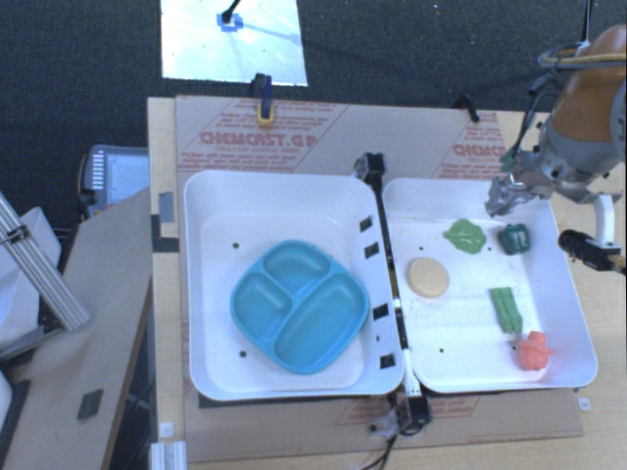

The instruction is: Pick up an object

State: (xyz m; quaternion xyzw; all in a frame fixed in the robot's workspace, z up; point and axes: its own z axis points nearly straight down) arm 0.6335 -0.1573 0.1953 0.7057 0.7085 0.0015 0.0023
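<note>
One dark green pepper (pixel 513 238), glossy

My gripper (pixel 502 201) is hanging over the far edge of the right bin (pixel 460 365), just behind the leafy piece (pixel 464 235) and the pepper (pixel 513 238) sitting side by side. The round disc (pixel 428 277) is lying nearer the divider, the long ridged piece (pixel 506 309) and lumpy piece (pixel 532 352) toward the near right corner. The divided plate (pixel 298 305) is lying in the left bin (pixel 216 223).

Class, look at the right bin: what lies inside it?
In the right bin: a green leaf, dark green pepper, tan disc, green stick and orange piece. The gripper covers a bit of the far rim.
</note>
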